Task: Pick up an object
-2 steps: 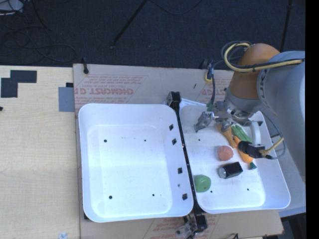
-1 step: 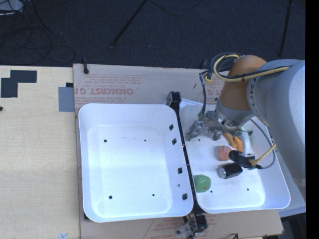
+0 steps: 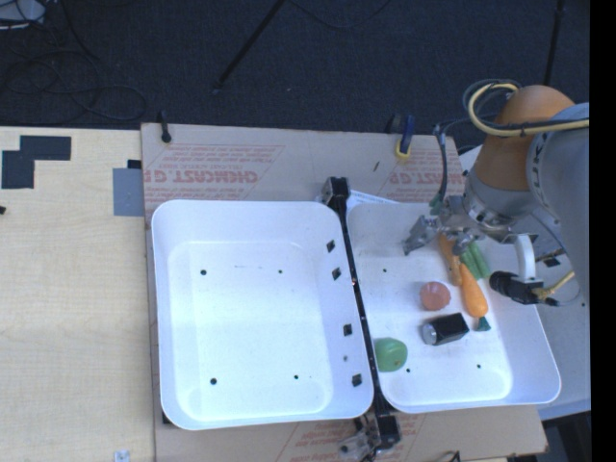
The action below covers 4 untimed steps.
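Note:
The right bin [image 3: 481,383] holds several small objects. An orange carrot-shaped piece [image 3: 472,294] lies at its right side, with a green piece [image 3: 474,259] beside its upper end. A pink ball [image 3: 435,295] sits near the middle, a black box [image 3: 445,329] just below it, and a green rounded object [image 3: 391,354] against the bin's left wall. My gripper [image 3: 430,229] hangs low over the bin's upper part, above and left of the carrot piece. Nothing shows in its grasp.
The left bin [image 3: 250,229] stands beside the right one, with a black divider rail [image 3: 351,287] between them. A small teal bit [image 3: 482,323] lies right of the black box. Cardboard [image 3: 241,166] underlies both bins. The arm's body [image 3: 539,162] covers the right bin's upper right corner.

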{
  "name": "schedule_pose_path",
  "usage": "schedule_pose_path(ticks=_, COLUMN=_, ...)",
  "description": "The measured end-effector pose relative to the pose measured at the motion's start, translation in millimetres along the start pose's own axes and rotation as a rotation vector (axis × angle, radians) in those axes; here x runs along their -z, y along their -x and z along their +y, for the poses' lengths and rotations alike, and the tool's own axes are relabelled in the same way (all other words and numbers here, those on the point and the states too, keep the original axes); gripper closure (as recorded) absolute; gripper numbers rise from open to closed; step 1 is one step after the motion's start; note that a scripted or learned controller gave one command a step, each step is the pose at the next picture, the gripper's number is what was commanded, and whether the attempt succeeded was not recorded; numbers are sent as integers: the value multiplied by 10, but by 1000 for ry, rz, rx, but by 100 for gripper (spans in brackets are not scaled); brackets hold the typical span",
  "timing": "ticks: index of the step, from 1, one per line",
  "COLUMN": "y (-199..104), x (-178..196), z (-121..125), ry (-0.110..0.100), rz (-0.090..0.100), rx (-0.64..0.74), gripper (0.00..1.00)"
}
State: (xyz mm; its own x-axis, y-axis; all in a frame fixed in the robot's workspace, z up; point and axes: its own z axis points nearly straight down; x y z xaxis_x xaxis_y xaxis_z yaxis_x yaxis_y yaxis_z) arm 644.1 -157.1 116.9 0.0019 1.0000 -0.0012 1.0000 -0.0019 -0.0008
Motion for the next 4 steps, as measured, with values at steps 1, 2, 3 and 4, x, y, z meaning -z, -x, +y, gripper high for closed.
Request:
schedule_pose_path(ticks=1, y=405, x=-292, z=13, ry=-8, rz=21, rx=6, gripper=0)
schedule_pose_path(ticks=2, y=-596, x=437, z=22, ry=6, rz=5, rx=12, gripper=0)
schedule_pose_path(ticks=3, y=-719, x=1901, z=21, ry=17, rz=0, rx=5, gripper=0)
schedule_pose_path(ticks=4, y=-26, x=3490, z=-6, ry=15, rz=-6, rx=-2, gripper=0)
